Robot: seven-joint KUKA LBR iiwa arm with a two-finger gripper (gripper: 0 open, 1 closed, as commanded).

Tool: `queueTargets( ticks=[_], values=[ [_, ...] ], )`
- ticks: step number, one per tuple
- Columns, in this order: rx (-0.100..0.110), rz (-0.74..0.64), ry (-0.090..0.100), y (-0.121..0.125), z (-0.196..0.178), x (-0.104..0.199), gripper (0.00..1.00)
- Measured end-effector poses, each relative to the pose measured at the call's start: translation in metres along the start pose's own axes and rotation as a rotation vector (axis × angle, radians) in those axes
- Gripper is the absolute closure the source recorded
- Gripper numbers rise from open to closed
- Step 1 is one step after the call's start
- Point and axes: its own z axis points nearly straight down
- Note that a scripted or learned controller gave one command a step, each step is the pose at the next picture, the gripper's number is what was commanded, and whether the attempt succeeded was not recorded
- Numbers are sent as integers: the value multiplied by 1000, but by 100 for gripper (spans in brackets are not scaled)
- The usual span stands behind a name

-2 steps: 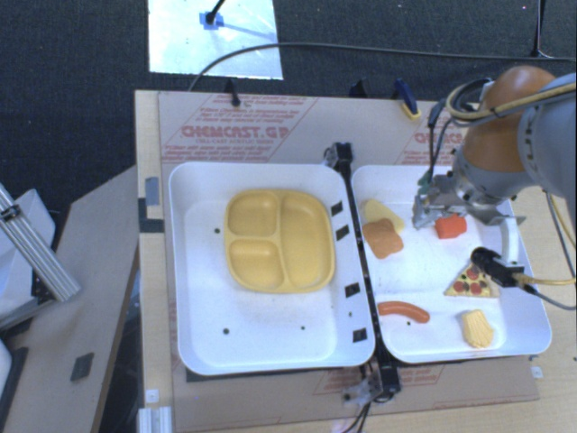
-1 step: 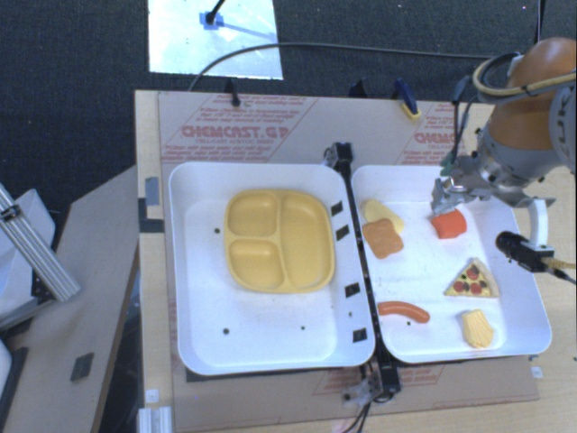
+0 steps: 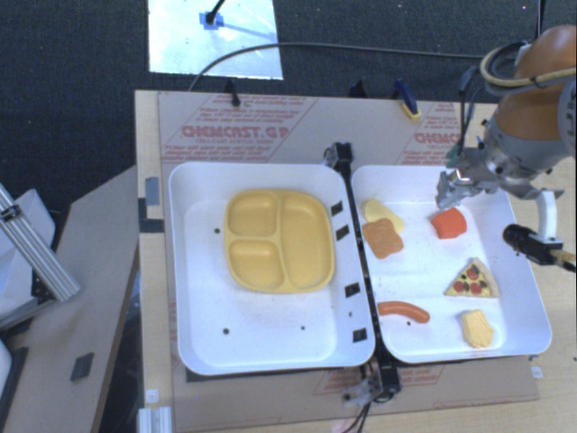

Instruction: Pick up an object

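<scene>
The right bin (image 3: pixel 523 332) holds several toy foods. A red-orange block (image 3: pixel 450 224) lies near its back. A brown toast slice (image 3: pixel 383 239) sits partly over a pale yellow piece (image 3: pixel 376 209) at the left side. A pizza slice (image 3: pixel 472 280), a red sausage (image 3: pixel 403 311) and a yellow ridged piece (image 3: pixel 477 328) lie toward the front. My gripper (image 3: pixel 456 190) hangs just behind and above the red-orange block, over the back of the right bin. Nothing can be seen held in it.
The left bin (image 3: pixel 203 332) bears a yellow divided plate (image 3: pixel 275 240). A black divider with clips (image 3: pixel 353 251) runs between the bins. The grey and orange arm (image 3: pixel 536 106) fills the upper right, with a black part (image 3: pixel 532 242) jutting over the right bin's edge.
</scene>
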Motion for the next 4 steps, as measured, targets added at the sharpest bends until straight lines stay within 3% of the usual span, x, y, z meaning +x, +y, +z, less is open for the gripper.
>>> queueTargets(
  ticks=[3,4],
  values=[
    [3,-6,2,-3,14,169,100],
    [4,-6,3,-17,14,219,100]
  ],
)
